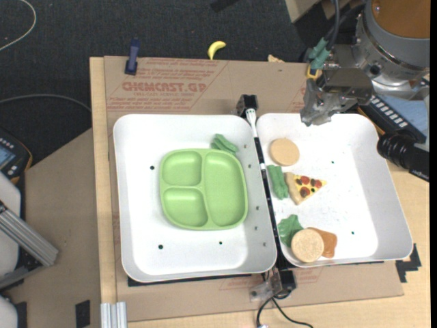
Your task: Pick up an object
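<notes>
The pincer was seen above the right bin's far rim, its state not discernible, while a pizza slice and a round cookie were left lying inside.

You can't tell how the gripper stands; its tips blur into shadow over the right bin's far rim. The frame's top and right edges cut off the arm. The divided plate hides part of a green piece behind it.
</notes>
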Tool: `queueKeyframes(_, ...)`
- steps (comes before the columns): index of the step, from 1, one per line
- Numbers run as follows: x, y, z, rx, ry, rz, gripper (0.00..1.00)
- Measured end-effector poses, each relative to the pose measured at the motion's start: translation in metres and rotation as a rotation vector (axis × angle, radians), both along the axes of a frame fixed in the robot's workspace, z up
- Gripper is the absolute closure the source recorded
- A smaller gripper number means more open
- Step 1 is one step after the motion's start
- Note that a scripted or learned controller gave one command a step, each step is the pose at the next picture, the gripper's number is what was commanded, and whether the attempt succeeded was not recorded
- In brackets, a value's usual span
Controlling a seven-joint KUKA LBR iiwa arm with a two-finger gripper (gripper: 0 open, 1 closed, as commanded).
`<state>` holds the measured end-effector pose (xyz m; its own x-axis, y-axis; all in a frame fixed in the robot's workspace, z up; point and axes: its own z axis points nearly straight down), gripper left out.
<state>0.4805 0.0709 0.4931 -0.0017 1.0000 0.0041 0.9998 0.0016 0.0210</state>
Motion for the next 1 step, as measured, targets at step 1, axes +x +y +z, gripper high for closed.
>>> queueKeyframes(1,-0.0029,0.0358,-0.1665,-0.007,0.037,0.0,1.0)
